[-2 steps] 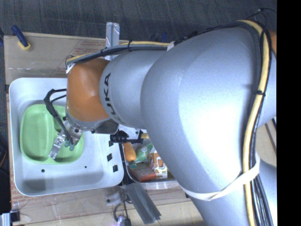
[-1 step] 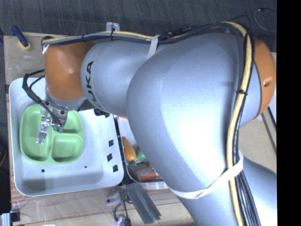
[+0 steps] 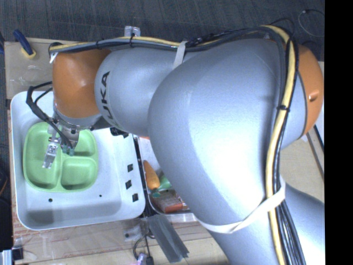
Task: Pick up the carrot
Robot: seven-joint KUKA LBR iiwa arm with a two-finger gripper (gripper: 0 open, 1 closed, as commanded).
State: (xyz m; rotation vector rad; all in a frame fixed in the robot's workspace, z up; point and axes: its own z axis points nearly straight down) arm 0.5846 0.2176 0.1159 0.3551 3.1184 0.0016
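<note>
The carrot (image 3: pixel 150 175) is a short orange piece lying in the right bin (image 3: pixel 157 207), close to that bin's left wall, with the big grey arm covering much of the bin above it. My gripper (image 3: pixel 59 148) hangs over the left bin (image 3: pixel 71 211), above the green divided plate (image 3: pixel 60 173), near the plate's upper middle. It is well to the left of the carrot, and nothing can be seen held in it.
A green piece (image 3: pixel 165 184) and a reddish-brown item (image 3: pixel 173 205) lie just right of and below the carrot. The arm's body spans the upper and right view. A blue-and-yellow tool (image 3: pixel 23 43) lies on the bench at top left.
</note>
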